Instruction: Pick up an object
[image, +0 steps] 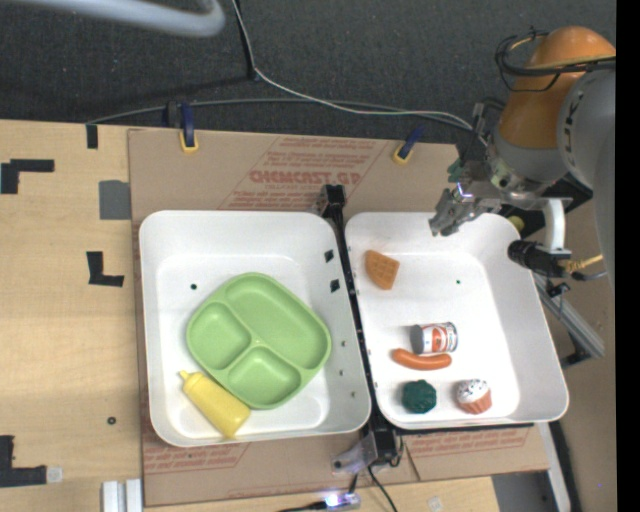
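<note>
The right bin (520, 300) holds an orange bread-like piece (381, 269) near its back left, a small can (434, 339) lying on its side, a red sausage (422, 360), a dark green lump (419, 397) and a cupcake (472, 396) with white top. My gripper (452, 217) hangs over the back edge of the right bin, well to the right of the orange piece and above the can. Nothing shows between its fingers.
The left bin (165, 260) carries a green divided plate (260, 340) and a yellow squeeze bottle (213, 403) at its front left. A black divider clip (333, 200) sits between the bins. Cables run across the back of the bench.
</note>
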